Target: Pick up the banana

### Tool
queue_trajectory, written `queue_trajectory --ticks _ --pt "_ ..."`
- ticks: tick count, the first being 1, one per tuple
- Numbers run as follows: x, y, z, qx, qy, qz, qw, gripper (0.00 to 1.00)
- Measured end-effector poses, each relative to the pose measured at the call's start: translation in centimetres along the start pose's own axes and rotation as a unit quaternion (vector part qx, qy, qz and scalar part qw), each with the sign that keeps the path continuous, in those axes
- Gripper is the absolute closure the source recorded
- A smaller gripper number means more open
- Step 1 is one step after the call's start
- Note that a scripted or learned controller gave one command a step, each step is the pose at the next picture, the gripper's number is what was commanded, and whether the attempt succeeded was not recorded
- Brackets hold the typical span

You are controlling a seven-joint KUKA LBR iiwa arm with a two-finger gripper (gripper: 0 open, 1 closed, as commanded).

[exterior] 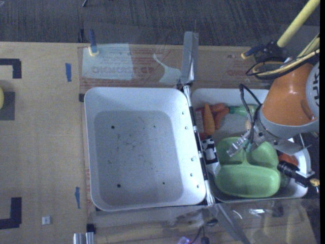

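Pincer [237, 147] over green objects [249, 174] (right bin [223, 93])

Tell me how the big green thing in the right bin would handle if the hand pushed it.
The green thing looks rounded and smooth, so it may slide or rock rather than tip. It fills much of the right bin, so it would likely jam against the orange pieces or wall.

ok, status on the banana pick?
Tool low in right bin, over green items. No banana identifiable. Carrot at bin's far-left corner. Left bin untouched.
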State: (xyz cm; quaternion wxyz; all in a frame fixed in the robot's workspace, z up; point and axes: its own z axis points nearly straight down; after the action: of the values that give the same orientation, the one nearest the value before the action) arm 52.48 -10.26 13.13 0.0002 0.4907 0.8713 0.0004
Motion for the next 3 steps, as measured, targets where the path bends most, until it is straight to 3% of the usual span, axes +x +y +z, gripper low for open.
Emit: queue_trajectory --ticks 1,2,3 --pt "0.8 -0.8 -1.9 -0.001 -0.001 0.086 0.9963 1.00" --pt "-0.5 -0.6 -2.9 -0.001 -0.002 -0.057 0.9984 1.00" --pt "-0.5 -0.6 -2.9 -0.001 -0.002 -0.057 0.9984 0.00"
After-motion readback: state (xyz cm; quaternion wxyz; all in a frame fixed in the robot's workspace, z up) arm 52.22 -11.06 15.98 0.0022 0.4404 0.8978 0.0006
